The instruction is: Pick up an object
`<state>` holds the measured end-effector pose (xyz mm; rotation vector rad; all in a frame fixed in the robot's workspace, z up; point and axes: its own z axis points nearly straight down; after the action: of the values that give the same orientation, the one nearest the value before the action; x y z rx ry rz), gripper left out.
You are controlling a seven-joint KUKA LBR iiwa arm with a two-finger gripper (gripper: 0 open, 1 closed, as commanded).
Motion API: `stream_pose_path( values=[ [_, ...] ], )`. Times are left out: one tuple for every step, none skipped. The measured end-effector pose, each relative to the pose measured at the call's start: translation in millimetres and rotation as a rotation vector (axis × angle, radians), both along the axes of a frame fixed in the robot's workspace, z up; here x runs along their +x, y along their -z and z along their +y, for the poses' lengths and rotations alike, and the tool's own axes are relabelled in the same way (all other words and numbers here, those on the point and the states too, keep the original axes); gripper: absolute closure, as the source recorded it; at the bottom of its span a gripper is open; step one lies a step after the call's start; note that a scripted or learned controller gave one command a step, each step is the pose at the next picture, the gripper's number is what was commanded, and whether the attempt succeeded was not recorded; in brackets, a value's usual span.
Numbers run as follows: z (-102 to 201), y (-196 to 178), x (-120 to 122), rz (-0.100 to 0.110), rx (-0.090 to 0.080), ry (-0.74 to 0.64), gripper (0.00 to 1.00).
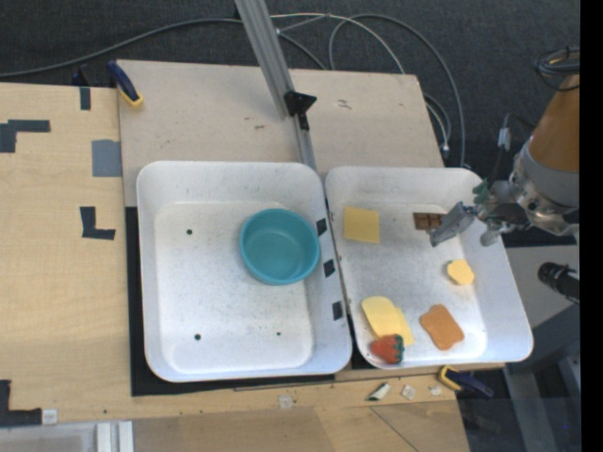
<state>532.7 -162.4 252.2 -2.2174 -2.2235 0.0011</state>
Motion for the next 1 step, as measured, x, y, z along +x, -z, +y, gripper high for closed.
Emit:
stream_pose_path(
  values=[
    [-0.1, -0.1, 0.0, 0.0, 0.0, 0.0, 0.0]
  ],
)
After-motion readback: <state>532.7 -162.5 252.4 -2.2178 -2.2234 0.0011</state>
